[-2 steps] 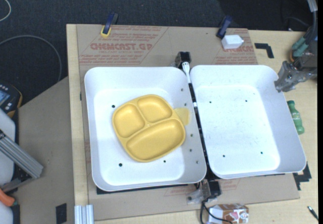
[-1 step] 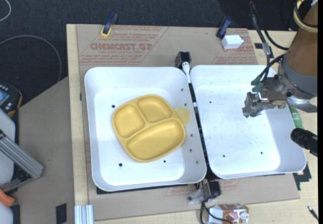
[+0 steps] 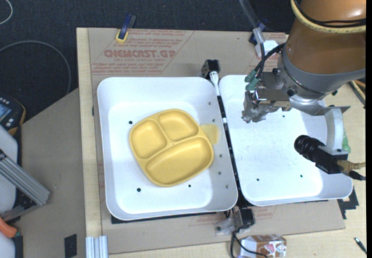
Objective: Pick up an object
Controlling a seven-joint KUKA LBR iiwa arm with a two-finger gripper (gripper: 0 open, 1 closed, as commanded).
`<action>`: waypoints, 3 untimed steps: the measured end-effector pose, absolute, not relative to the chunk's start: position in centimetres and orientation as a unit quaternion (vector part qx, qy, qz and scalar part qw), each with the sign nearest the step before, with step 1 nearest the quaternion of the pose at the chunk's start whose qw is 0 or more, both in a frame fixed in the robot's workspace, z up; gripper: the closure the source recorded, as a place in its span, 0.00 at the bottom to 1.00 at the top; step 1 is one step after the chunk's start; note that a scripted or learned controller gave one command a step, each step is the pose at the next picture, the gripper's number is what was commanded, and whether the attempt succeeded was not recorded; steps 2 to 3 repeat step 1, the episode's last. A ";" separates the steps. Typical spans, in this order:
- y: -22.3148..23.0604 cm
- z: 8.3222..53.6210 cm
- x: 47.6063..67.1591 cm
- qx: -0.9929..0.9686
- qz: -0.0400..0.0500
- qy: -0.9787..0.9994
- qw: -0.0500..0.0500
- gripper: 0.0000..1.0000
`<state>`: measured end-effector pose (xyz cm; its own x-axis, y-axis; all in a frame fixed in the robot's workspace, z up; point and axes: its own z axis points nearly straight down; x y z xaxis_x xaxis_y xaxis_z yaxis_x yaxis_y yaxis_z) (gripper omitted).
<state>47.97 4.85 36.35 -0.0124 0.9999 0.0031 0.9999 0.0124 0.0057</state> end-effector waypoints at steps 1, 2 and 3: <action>7.7 43.6 48.0 0.706 0.004 0.708 0.003 1.00; 7.7 43.6 48.0 0.706 0.004 0.708 0.003 1.00; 7.7 43.6 48.0 0.706 0.004 0.708 0.003 1.00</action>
